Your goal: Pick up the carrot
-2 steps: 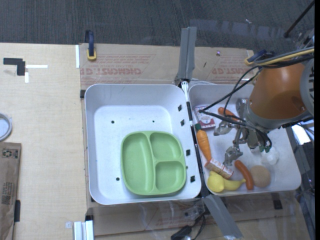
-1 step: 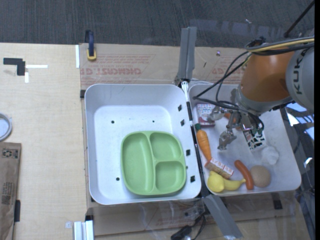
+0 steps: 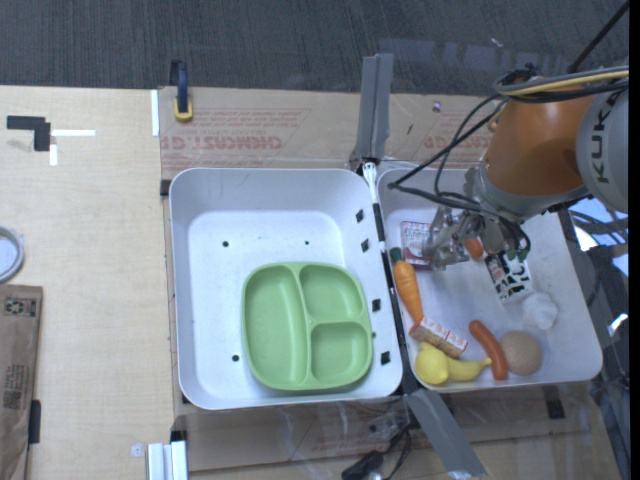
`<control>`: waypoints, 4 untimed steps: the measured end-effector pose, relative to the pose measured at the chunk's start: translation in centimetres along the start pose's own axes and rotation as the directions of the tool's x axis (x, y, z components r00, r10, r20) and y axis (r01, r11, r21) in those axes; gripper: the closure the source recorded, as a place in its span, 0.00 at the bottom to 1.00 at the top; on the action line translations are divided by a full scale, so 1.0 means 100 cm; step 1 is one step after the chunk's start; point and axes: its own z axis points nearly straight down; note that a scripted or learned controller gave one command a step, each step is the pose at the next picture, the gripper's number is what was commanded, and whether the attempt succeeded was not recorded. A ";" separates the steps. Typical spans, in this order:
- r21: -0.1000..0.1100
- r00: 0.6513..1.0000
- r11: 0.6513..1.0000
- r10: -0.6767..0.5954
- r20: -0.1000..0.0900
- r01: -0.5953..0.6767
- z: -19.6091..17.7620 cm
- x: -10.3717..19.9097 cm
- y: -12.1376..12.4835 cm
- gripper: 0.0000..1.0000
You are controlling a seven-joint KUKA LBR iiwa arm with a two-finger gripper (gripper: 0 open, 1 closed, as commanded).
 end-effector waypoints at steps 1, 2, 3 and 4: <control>-0.004 0.995 0.995 -0.096 -0.023 0.096 -0.062 0.029 -0.071 1.00; -0.007 0.986 0.986 -0.164 -0.025 0.164 -0.083 0.051 0.013 1.00; -0.013 0.933 0.933 -0.359 -0.024 0.359 -0.048 0.048 0.008 1.00; -0.020 0.751 0.751 -0.660 -0.016 0.660 -0.083 0.060 0.046 1.00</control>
